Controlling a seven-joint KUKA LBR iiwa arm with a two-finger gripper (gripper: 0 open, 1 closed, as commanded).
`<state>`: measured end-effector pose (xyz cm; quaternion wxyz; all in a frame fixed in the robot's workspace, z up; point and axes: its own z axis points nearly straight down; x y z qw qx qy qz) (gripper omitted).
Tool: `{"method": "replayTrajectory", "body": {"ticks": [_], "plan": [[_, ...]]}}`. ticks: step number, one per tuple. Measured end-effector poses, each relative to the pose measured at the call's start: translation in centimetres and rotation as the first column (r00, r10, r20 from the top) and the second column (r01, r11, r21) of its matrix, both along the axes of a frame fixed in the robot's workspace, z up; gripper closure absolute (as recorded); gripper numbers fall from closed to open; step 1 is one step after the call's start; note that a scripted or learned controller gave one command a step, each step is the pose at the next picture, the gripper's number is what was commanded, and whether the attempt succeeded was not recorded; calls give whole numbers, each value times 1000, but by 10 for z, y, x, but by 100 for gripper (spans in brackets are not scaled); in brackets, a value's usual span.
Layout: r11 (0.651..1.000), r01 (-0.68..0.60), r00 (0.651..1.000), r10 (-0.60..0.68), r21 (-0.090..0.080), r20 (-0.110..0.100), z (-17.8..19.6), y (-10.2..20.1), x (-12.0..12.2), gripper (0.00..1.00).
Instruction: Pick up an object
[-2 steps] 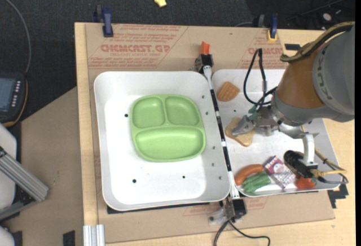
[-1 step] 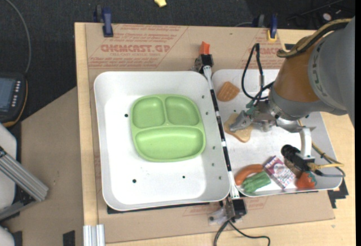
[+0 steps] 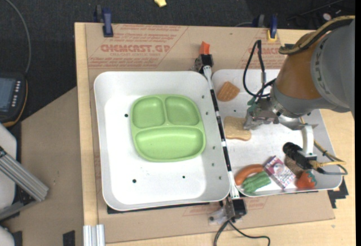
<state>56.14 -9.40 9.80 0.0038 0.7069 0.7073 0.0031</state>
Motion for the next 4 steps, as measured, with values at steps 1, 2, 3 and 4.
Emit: {"method": "replayTrajectory", "body": {"ticks": [1,2,3,4], "plan": [[1000,4,1000,-4,-5,2,96,-53,5,100],[1000,-6,1000,6,0,-6,87,21,33,100],[1000,0,1000,0,0,-8,87,16,31,0],[1000,6,1000,-6,4,-13,-17,-4,-9,0]]}}
